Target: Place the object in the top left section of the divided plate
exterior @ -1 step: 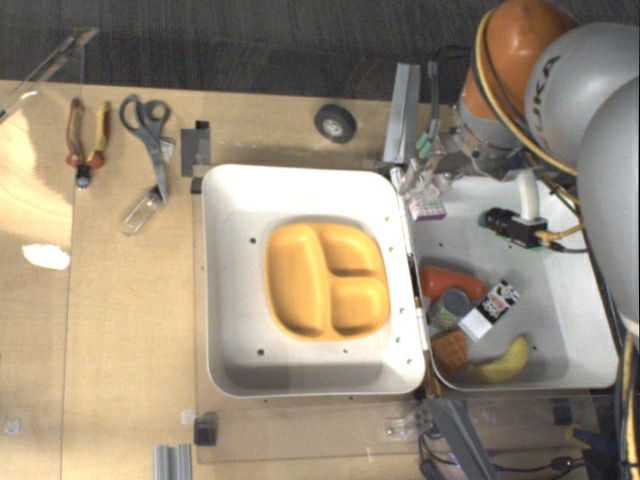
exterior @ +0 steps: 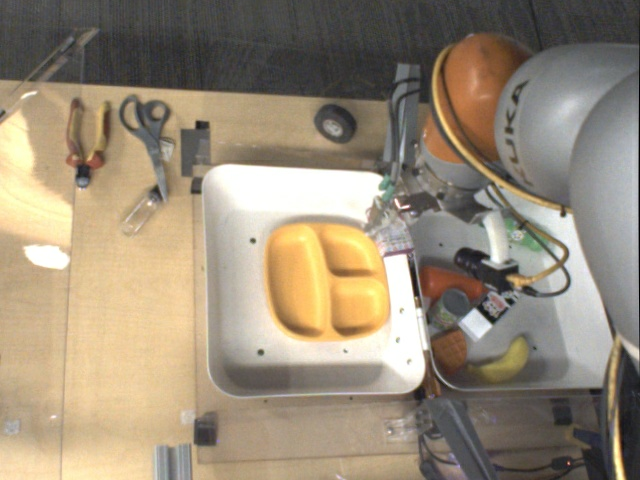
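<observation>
Object unidentified: candidates, a banana (exterior: 503, 360) among them, lay in the right bin (exterior: 590, 313). Divided plate (exterior: 327, 277), yellow, sat in the left bin (exterior: 232, 268). Gripper (exterior: 390, 213) hung over the bins' shared wall; whether it pinched anything could not be told. Advised: secure one item before travel. Arm (exterior: 560, 108) lettered "KUKA".

Light wooden bench (exterior: 120, 348) with two shallow white plastic bins on it

Left bin (exterior: 235, 268) sits mid-bench, right bin (exterior: 560, 373) touching its right side. Left of the left bin: grey-handled scissors (exterior: 150, 143), and farther left red-handled pliers (exterior: 85, 138). Black tape roll (exterior: 336, 123) just behind it.
</observation>
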### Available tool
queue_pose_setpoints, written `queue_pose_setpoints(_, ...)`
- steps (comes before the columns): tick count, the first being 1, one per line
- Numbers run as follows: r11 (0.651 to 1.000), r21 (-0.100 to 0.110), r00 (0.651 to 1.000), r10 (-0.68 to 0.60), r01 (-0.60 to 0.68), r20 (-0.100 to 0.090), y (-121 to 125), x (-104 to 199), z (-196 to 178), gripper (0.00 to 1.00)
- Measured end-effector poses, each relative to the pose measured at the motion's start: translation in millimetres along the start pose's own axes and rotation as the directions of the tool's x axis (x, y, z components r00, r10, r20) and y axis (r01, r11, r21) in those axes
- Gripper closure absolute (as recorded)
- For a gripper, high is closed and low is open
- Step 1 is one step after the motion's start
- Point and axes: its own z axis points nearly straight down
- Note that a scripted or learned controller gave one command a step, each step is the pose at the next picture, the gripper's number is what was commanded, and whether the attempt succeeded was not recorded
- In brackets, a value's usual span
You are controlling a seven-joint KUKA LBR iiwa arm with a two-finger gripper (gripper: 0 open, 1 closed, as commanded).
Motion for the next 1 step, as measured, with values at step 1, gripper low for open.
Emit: queue_pose_setpoints(1, 1.000, 0.000, 1.000, 0.001, -0.001, 0.000, -0.1, -0.4, 0.0, 0.00)
